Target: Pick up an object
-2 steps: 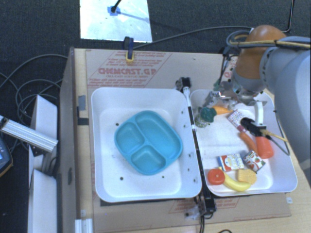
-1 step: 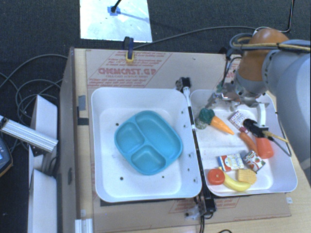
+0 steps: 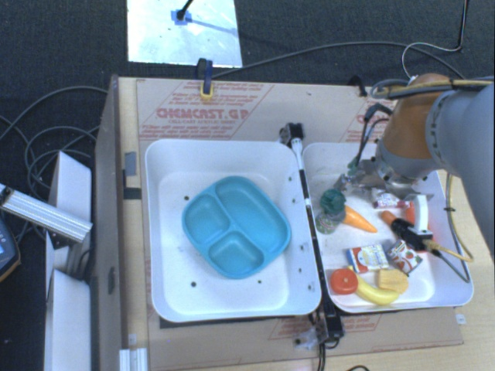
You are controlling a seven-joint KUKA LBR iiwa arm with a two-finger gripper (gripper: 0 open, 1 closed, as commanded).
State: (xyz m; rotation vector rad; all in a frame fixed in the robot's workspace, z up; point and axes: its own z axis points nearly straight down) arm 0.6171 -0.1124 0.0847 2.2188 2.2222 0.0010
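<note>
Gripper (image 3: 357,178) — low in right bin (image 3: 456,288), finger state cannot tell, nothing seen held; teal ball (image 3: 333,201) just beside the tips, toy carrot (image 3: 359,219) near — pick not yet made

**One fixed camera, high above the bench, tilted down**

You look down from a single camera set above the bench (image 3: 232,103), at a slant rather than straight overhead. It stands far enough back that you see both white bins whole: the left bin (image 3: 166,207) sits mid-frame, the right bin (image 3: 456,284) close to the frame's right side. The bench's far edge runs across the upper part, with dark floor (image 3: 62,37) beyond. The arm (image 3: 433,122) enters from your right.
</note>
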